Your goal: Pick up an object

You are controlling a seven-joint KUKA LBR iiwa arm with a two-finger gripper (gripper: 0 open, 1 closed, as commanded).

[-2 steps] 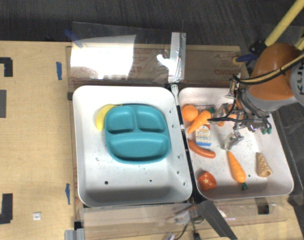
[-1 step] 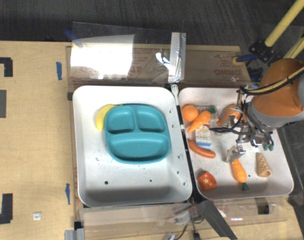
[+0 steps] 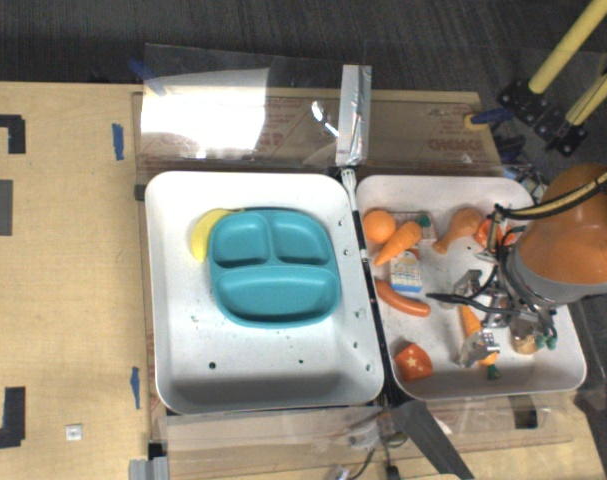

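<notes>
Gripper (image 3: 480, 340) low in right bin (image 3: 453, 190), near its front rim

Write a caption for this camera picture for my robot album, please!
Robot gripper reaching down into the right bin of toy food, beside a teal divided plate in the left bin.

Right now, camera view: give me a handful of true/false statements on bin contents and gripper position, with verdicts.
1. The teal divided plate lies in the left bin. True.
2. The tomato sits in the left bin. False: it is in the right bin, near its front left corner.
3. The gripper is over the right bin. True.
4. The hot dog rests on the teal plate. False: it lies in the right bin.
5. A yellow object peeks from behind the plate. True.
</notes>
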